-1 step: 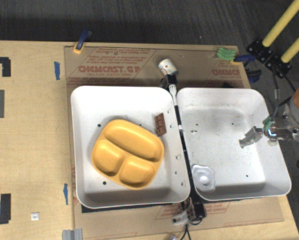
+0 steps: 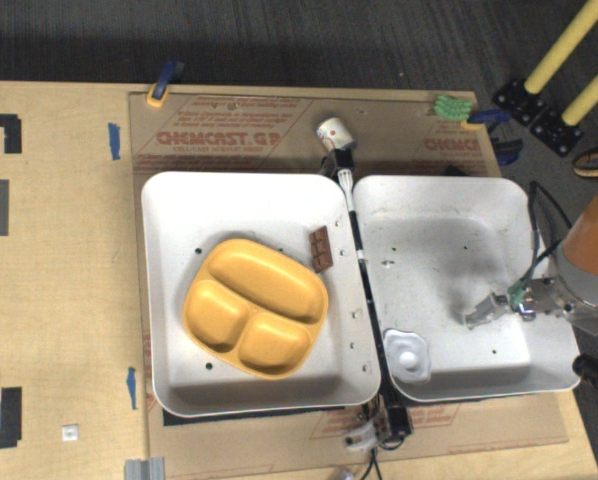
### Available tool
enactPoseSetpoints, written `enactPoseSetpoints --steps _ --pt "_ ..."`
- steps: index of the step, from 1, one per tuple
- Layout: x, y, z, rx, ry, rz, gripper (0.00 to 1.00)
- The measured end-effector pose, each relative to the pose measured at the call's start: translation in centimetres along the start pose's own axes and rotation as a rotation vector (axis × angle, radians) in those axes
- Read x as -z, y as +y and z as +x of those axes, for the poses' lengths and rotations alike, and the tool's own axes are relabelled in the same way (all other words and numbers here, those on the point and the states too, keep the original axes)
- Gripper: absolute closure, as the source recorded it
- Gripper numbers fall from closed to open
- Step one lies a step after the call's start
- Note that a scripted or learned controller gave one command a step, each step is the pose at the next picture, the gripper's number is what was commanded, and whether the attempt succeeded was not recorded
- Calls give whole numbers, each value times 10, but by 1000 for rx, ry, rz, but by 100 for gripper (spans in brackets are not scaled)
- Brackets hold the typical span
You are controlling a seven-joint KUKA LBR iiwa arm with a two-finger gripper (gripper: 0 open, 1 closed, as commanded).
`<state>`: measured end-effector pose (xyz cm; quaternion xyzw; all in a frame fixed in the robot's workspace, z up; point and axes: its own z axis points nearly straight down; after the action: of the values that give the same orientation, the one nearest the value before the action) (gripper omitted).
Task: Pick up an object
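1. The arm point(image 2: 589, 258) is reaching in over the right edge of the right bin point(image 2: 449, 218), its orange band showing at the bench's right edge.
2. The gripper point(image 2: 479, 313) is hanging low over the right bin's floor, toward its near right part; whether it is released or clenched cannot be told, and nothing is showing in its grasp.
3. A small clear, pale object point(image 2: 404, 353) is lying in the right bin's near left corner, apart from the gripper.
4. A yellow divided tray point(image 2: 256, 306) is lying across the middle of the left bin point(image 2: 179, 218).
5. A small brown block point(image 2: 320, 249) is lying by the left bin's right wall, just beside the tray's far right edge.
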<state>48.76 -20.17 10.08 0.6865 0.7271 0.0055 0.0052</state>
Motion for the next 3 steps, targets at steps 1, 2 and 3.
enactPoseSetpoints --steps 1,2,3 --pt "0 21 41 177 0 13 0" --pt "71 62 12 35 -1 14 0" --pt "5 49 -13 -101 -2 -1 0"
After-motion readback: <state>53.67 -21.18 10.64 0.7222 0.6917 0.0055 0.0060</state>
